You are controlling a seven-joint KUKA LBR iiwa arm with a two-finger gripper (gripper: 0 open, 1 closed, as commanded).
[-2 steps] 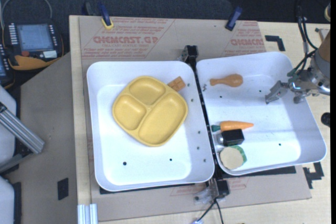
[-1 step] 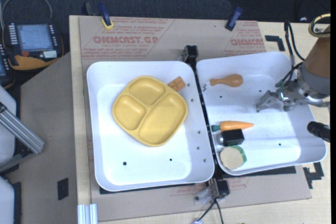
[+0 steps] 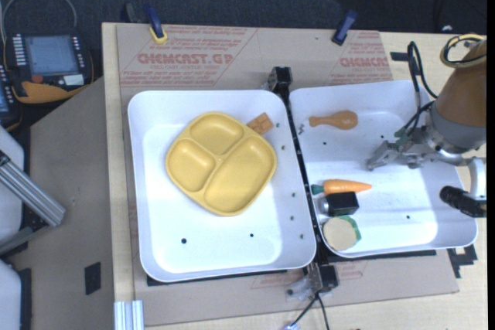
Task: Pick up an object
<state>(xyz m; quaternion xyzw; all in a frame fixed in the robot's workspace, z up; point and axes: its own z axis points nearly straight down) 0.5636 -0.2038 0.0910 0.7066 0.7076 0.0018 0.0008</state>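
My gripper [image 3: 398,160] hangs over the middle of the right bin [image 3: 402,108], open, with nothing between its fingers. To its upper left lies a tan drumstick-shaped toy [image 3: 334,120]. An orange carrot [image 3: 346,186] lies lower left of the gripper, by the bin's left wall. Just below the carrot sits a black block [image 3: 341,204], and below that a round tan piece with a green edge [image 3: 339,233]. The left bin [image 3: 209,251] holds a yellow divided plate [image 3: 221,163] with a small brown block [image 3: 261,123] at its upper right corner.
The grey arm with its orange band [image 3: 464,96] comes in over the right bin's right side, trailing black cables [image 3: 418,81]. A black part [image 3: 462,201] juts in over the bin's right edge. Clamps [image 3: 157,25] hold the cardboard-covered bench at the back.
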